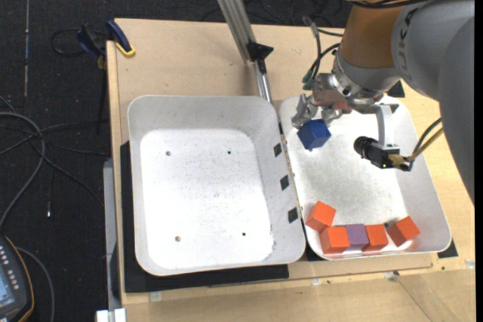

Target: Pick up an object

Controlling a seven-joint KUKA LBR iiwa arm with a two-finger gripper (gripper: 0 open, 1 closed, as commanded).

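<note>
My gripper [316, 120] hangs over the far left part of the right bin [423, 185]. A blue cube [313, 135] sits between its two silver fingers, tilted and seemingly raised off the bin floor. Along the near wall of the same bin lie several blocks: an orange one [322, 215] set a little apart, then a row of an orange block [335, 239], a purple block [356, 236], another orange block [376, 236] and a last orange one [405, 230].
The left bin [143, 162] stands beside the right one, and their rims meet at a divider with black clips [285, 181]. A metal pole [234, 4] slants over the bench's far side. A black camera unit [373, 151] hangs off the wrist above the right bin.
</note>
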